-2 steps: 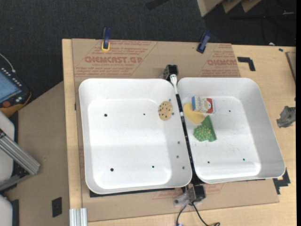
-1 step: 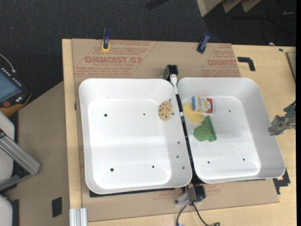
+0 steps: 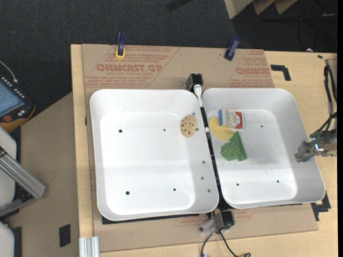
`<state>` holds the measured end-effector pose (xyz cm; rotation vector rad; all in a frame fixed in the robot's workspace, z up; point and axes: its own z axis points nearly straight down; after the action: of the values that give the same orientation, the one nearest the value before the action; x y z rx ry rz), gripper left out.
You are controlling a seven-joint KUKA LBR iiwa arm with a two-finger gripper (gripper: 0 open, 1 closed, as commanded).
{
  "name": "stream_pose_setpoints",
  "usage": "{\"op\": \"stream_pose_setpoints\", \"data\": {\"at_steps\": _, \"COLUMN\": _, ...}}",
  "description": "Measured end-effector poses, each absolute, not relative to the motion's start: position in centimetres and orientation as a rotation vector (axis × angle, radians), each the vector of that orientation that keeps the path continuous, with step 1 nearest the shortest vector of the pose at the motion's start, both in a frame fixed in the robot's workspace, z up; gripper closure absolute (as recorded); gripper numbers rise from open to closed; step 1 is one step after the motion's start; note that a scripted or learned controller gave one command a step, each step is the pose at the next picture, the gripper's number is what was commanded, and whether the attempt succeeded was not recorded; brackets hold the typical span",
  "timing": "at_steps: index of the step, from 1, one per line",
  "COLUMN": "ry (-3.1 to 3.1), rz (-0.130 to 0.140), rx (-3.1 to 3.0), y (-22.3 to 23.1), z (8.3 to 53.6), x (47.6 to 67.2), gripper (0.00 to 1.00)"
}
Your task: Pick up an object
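Two "CHEMCAST" prints mark the cardboard sheet [image 3: 161,63]; tool [image 3: 306,152] state: cannot tell.

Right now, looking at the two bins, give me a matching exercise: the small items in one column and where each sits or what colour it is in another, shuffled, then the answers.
Column one:
1. cookie
2. carton
3. green item
4. yellow item

Column two:
A. right bin, nearest the front of the pile
B. left bin, near the divider
C. white with red and blue print
D. between the carton and the green item

Pairs: 1-B, 2-C, 3-A, 4-D
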<state>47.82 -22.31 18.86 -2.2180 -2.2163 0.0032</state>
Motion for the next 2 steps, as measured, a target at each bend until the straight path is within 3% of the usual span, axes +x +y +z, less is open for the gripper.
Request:
{"op": "stream_pose_setpoints", "data": {"at_steps": 1, "ry": -2.226, "rz": -0.002, "rx": -2.225, "y": -22.4, "z": 22.1, "x": 48.0, "gripper": 1.0}}
{"op": "stream_pose_setpoints", "data": {"at_steps": 2, "ry": -2.218, "rz": 0.002, "rx": -2.219, "y": -22.3, "z": 18.4, "x": 47.9, "gripper": 1.0}}
